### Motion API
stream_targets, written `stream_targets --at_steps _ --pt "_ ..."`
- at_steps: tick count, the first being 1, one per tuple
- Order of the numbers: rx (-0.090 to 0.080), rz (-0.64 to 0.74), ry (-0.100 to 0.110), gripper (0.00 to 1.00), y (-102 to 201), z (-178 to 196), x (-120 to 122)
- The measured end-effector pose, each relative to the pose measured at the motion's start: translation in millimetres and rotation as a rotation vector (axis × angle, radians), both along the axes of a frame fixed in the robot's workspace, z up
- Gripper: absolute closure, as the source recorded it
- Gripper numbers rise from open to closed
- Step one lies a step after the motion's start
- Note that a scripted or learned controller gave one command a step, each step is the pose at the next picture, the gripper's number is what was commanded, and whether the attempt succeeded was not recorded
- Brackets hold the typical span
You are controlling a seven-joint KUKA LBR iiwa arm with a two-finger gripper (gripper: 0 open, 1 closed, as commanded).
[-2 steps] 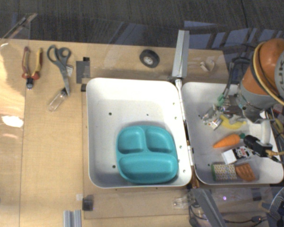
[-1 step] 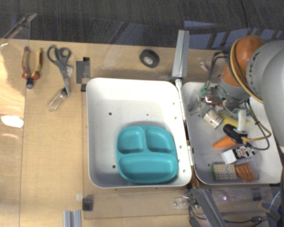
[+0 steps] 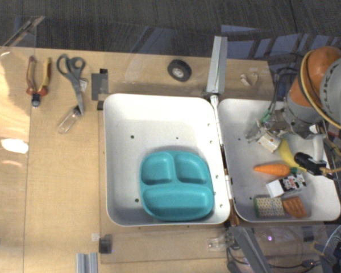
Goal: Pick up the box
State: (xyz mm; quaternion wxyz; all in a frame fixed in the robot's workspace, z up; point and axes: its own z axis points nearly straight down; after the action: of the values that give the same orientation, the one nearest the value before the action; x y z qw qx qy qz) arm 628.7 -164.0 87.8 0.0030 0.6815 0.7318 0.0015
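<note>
The box (image 3: 269, 142) sits in the right bin (image 3: 238, 169), toward its upper middle, just above the banana (image 3: 288, 154) and the carrot (image 3: 271, 169), and we see the gripper (image 3: 265, 131) poised right over it with the grey arm (image 3: 324, 90) reaching in from the right. We cannot tell how its claw stands from here. Over in the left bin (image 3: 131, 152) we've got a teal divided plate (image 3: 177, 184) lying toward the near edge, and scissors (image 3: 74, 78) and pliers (image 3: 37, 79) rest on the bench (image 3: 51, 181) at far left.
</note>
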Motion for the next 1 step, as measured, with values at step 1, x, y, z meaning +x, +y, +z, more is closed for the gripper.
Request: stream_targets --at_steps 1 --pt "-0.002 0.004 -0.013 1.0 1.3 15.1 4.4"
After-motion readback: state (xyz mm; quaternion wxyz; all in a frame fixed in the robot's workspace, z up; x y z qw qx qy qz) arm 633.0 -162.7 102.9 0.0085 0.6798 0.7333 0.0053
